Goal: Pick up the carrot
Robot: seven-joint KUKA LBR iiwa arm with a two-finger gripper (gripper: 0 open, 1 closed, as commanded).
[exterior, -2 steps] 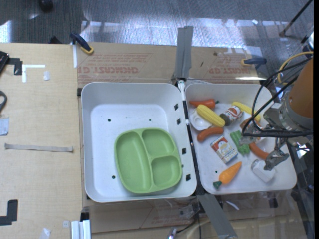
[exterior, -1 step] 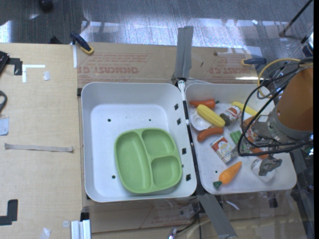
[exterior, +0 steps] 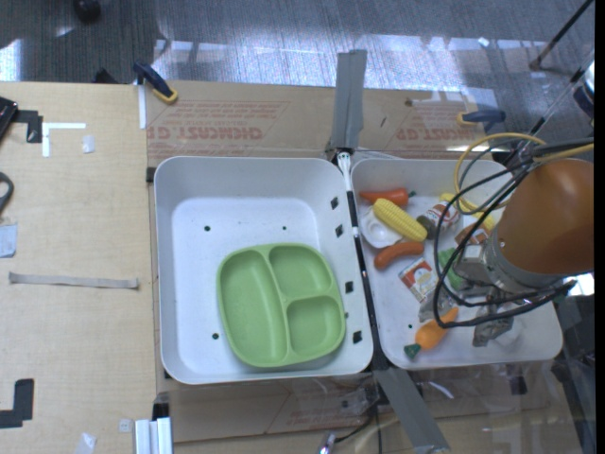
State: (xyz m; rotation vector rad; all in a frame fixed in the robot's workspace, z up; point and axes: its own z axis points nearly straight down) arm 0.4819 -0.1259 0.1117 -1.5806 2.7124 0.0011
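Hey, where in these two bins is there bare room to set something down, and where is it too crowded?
Most room is in the left bin: bare floor behind and left of the green divided plate. The right bin is crowded: corn, a sausage, a packet and the carrot lie close together, with the arm over its right half.

A robotics lab: a plywood worktop (exterior: 66, 348) with taped markers at nine o'clock, clamped cardboard (exterior: 236, 126) under white bins (exterior: 170, 282), grey carpet (exterior: 284, 8) at twelve, and a cabled robot arm (exterior: 553, 216) at three.
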